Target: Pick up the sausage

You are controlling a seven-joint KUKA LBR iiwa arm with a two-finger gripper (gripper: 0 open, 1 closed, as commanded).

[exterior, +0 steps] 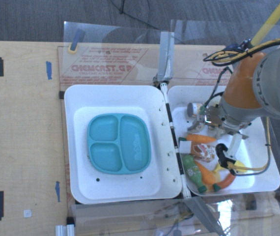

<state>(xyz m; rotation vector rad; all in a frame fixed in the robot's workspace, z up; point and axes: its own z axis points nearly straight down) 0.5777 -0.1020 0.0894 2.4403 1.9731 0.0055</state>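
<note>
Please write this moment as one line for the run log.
arm: over right bin | hand: above food pile | plate: in left bin

The plate (119, 144) is light blue in a white bin (76, 146), the other bin (267, 178) is white too, the carrot (200, 138) is orange, the bottle (193, 172) is green, the arm (263, 90) is grey with an orange band, and the bench (22, 132) is pale wood.
</note>
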